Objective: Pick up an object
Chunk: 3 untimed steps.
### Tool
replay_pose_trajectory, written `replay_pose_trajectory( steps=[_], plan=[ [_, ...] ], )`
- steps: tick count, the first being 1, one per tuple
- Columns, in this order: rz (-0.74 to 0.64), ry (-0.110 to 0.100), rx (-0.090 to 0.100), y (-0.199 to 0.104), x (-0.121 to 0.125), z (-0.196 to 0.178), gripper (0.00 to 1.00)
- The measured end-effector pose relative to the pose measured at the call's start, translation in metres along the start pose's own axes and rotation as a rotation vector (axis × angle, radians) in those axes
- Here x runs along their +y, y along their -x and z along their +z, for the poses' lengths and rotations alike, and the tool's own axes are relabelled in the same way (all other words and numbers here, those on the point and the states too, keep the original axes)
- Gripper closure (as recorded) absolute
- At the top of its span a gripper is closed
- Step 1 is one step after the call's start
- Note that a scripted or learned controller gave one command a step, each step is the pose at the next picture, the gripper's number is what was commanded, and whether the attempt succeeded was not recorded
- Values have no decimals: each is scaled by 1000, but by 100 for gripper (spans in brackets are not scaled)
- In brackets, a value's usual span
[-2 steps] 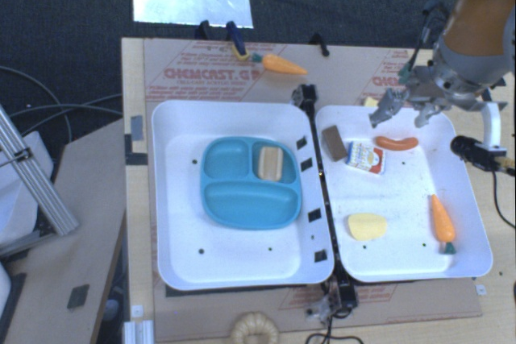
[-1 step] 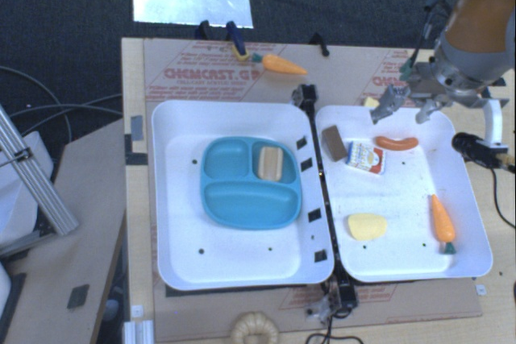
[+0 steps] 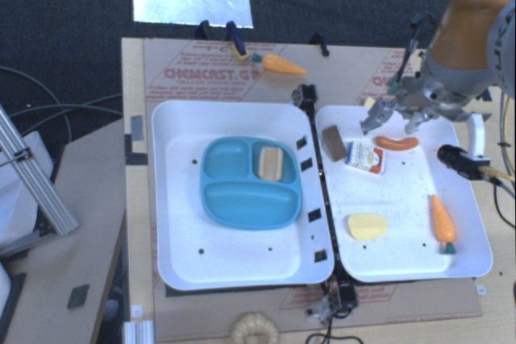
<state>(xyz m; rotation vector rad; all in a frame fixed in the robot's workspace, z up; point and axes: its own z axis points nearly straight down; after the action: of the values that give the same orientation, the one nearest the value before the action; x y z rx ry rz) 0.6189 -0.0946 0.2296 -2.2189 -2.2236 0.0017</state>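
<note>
My gripper (image 3: 395, 122) hangs open over the back of the right bin (image 3: 472, 254), its two fingers spread apart with nothing between them. Just below it lies a small orange-red sausage (image 3: 397, 143). To the sausage's left are a white and red packet (image 3: 366, 157) and a brown block (image 3: 334, 142). A yellow chip (image 3: 367, 227) rests near the bin's front. An orange carrot (image 3: 441, 220) lies by the right wall.
The left bin (image 3: 181, 254) holds a blue divided plate (image 3: 242, 201) with a tan bread slice (image 3: 270, 163) in one compartment. A second carrot (image 3: 280, 64) lies on the board behind the bins. A black part (image 3: 458, 160) juts out over the right bin's right side.
</note>
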Motion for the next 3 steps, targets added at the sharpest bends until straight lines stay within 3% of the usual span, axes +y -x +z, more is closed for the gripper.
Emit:
replay_pose_trajectory(
  steps=[2,3],
  plan=[
    [-3,-1,1,6,8,106,0],
    [1,8,-5,8,11,141,0]
  ],
)
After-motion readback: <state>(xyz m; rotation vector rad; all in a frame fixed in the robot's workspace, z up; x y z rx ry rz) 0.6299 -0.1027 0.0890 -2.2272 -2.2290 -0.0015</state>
